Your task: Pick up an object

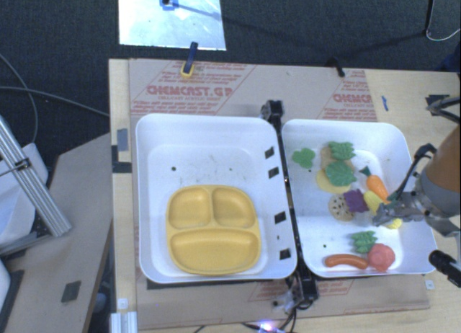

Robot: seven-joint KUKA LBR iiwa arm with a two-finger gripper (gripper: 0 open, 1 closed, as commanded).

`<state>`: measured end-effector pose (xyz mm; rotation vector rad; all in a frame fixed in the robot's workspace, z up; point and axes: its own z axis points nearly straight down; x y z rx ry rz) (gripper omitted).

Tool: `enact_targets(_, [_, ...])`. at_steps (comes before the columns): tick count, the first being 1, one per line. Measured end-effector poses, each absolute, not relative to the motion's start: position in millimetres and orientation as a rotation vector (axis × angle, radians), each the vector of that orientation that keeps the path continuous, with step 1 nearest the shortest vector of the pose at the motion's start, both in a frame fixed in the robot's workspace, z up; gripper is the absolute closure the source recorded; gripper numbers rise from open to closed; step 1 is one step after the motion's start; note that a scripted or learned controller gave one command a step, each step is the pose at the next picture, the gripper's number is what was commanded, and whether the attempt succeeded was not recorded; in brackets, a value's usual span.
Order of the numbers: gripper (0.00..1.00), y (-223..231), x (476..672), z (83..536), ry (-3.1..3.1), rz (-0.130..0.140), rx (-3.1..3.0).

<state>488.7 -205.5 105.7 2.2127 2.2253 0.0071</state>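
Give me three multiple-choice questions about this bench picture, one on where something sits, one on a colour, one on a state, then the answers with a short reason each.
1. Where is the divided plate?
A. In the left bin
B. In the right bin
C. On the cardboard outside both bins

2. What colour is that plate?
A. Red
B. Yellow
C. Blue

3. How does the toy sausage lie?
A. Flat on the floor of the right bin
B. Standing on end on the plate
C. Hanging over the divider between the bins

Answers:
1 A, the plate rests on the floor of the left bin, toward its near edge.
2 B, all three of its compartments are plain yellow.
3 A, it lies flat by the near wall of the right bin, beside the red tomato.
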Motion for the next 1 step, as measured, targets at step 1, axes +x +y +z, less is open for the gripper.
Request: enact_targets(1, [1.00,-205.5,489.5,116.0,2.227,0.009,2.209])
